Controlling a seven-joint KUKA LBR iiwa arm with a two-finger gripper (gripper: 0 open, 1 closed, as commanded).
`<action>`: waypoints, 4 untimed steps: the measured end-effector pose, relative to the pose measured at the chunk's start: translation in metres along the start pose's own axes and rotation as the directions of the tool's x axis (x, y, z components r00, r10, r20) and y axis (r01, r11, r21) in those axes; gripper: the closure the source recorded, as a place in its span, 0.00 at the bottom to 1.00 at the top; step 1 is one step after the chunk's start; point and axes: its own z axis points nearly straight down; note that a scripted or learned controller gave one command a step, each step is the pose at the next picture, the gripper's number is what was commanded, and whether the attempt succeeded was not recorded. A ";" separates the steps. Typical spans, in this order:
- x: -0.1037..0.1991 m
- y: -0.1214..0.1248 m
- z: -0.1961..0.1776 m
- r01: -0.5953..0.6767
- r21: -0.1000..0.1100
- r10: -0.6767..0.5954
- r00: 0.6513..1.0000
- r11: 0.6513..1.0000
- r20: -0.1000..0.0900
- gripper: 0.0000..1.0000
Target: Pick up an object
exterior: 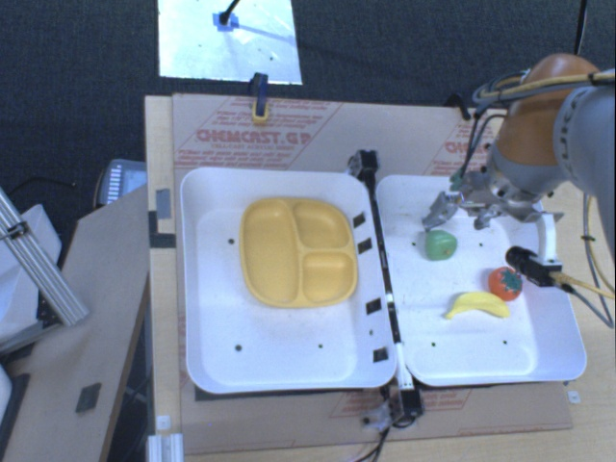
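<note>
Green object (pixel 441 245) just below gripper (pixel 460 212), not between fingers; fingers apart. Tomato (pixel 504 283) and banana (pixel 476 306) lower right of gripper, same bin (pixel 539 359).

The bench (pixel 308 133), covered by a protective sheet printed with red lettering, is bearing 2 shallow white bins side by side. The left bin (pixel 207 354) and the right bin (pixel 481 359) are being kept touching along 1 shared edge, where black clips (pixel 371 248) are lining the seam.
</note>
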 end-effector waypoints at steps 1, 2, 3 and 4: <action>0.003 -0.004 0.062 0.000 -0.001 0.000 1.000 1.000 0.000 0.00; 0.003 -0.001 0.046 -0.001 -0.009 0.001 1.000 1.000 0.001 1.00; 0.010 0.000 0.000 0.004 -0.010 -0.004 1.000 1.000 0.001 1.00; 0.001 0.006 -0.055 0.003 -0.012 -0.003 1.000 1.000 0.002 1.00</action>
